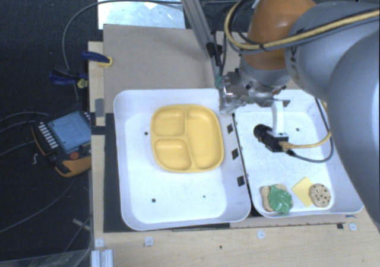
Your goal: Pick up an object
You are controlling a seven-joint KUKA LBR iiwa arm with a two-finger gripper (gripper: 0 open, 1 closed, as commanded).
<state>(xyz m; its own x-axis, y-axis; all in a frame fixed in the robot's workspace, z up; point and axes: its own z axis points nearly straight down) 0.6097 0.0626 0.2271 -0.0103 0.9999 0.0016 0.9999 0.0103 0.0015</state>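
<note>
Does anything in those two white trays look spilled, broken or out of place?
Nothing spilled or broken. The yellow divided plate lies slightly askew in the left bin, and the toy food pieces all crowd the right bin's near edge.

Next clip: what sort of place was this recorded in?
Probably a robotics lab: a grey robot arm reaches over two white bins, a handheld control pendant lies on the floor beside the bench, and the food pieces look like toys.

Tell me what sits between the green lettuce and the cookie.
A yellow cheese slice, between the green lettuce and the cookie, in the camera view.
</note>
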